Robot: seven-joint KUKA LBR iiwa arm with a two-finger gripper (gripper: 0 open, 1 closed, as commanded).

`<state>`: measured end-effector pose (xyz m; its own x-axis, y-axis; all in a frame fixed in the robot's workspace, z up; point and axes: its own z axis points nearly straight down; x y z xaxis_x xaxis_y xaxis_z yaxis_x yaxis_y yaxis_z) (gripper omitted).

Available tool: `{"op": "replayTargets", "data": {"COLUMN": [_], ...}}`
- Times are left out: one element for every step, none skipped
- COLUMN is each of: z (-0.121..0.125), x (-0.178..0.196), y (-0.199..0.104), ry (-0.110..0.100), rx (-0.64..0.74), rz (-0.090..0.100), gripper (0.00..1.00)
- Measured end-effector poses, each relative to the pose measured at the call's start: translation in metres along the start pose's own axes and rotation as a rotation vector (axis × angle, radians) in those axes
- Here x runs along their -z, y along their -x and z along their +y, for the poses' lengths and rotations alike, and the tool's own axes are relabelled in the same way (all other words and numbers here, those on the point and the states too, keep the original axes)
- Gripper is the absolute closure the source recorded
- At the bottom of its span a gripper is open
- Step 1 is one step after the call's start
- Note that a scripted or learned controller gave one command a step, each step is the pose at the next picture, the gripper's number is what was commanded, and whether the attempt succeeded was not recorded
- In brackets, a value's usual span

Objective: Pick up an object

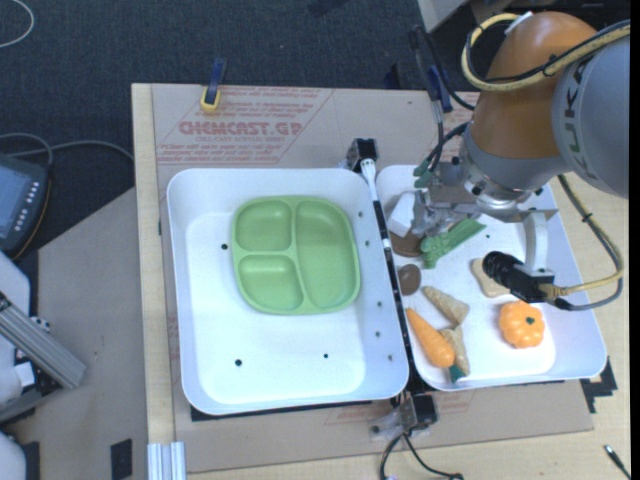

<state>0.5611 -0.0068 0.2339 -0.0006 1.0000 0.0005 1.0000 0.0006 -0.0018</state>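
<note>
A: Starting from the near end of the right bin (560,360), what could spoil the pick?

B: The carrot (430,336) and the small orange pumpkin (522,326) lie nearest, well apart from the gripper (432,218), so I doubt they matter. The tan wedge (446,306) and the brown round piece (409,279) are closer in. A sideways sweep could knock either one.

A: And the target?

B: I take it to be the green toy vegetable (455,239), in the far half of the right bin, close to the wall shared with the left bin (200,268). The gripper is low over its left end. I cannot tell whether it is open or closed, or whether it has hold of anything.

A: So what are the risks there?

B: There are two. A grasp at one end, not the middle, could let the piece swing or slip out on the lift. It is also close to the bin wall, so a closing jaw might catch the rim.

A: Which way does it lie?

B: Its long axis runs on a slant, from lower left to upper right in the view. The thicker end is by the gripper and the slimmer end points up and right, toward the arm. Closing across that axis looks best to me.
</note>
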Motion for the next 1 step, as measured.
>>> {"op": "replayTargets", "data": {"z": [0.0099], "x": [-0.0169], "y": [-0.0054], "ry": [-0.002], "rx": [0.0], "rz": [-0.001], "gripper": [1.0]}}
